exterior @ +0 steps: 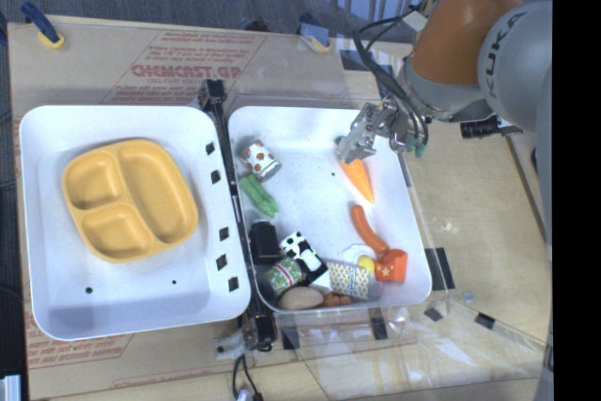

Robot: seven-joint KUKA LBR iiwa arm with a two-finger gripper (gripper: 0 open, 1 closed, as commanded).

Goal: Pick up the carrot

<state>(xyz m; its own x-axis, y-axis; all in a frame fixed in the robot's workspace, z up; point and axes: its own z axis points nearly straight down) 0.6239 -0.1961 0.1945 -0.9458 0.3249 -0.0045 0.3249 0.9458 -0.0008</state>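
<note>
Two bins side by side, divided tray in the left bin, carrot near the right bin's far right side, gripper just above it, hot dog nearer.

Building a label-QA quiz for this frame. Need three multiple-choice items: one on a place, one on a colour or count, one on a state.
1. Where does the carrot lie?
A. In the right bin, near its right wall
B. On the yellow tray
C. On the bench outside both bins

2. How many compartments has the yellow tray?
A. Two
B. Three
C. Five

3. How does the gripper stand to the carrot?
A. Over the left bin, far from it
B. At the carrot's wide end, carrot low in the bin
C. Carrot hoisted high above the bench

Key: A, the carrot lies by the right bin's right wall; B, three hollows show; B, gripper meets the wide end.
</note>
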